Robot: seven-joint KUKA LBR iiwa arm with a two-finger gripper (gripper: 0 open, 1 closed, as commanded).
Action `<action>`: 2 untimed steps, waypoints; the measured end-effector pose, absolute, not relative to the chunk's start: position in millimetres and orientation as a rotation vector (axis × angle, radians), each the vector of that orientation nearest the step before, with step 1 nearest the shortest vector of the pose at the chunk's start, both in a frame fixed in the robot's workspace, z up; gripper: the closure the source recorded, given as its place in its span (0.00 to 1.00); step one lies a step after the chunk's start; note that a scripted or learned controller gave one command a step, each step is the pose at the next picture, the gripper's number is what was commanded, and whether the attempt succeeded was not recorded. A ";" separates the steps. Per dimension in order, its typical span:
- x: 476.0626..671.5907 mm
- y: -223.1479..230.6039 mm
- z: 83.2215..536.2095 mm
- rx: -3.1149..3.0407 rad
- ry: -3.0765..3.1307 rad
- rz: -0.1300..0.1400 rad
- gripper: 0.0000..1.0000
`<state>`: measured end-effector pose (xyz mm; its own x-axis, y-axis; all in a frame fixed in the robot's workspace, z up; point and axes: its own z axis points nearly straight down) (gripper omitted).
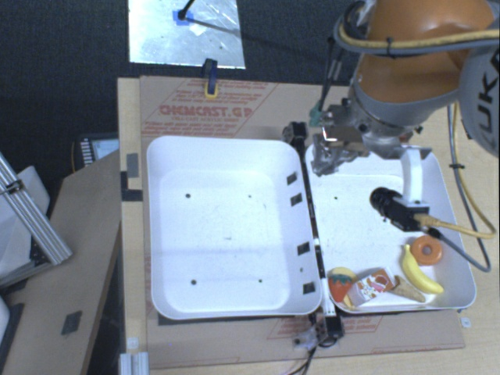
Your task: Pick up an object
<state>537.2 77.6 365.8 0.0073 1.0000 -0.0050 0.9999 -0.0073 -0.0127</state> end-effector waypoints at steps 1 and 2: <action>485.1 118.0 442.5 -2.214 -2.234 -0.014 1.00; 487.3 54.4 450.0 -2.230 -2.219 -0.005 1.00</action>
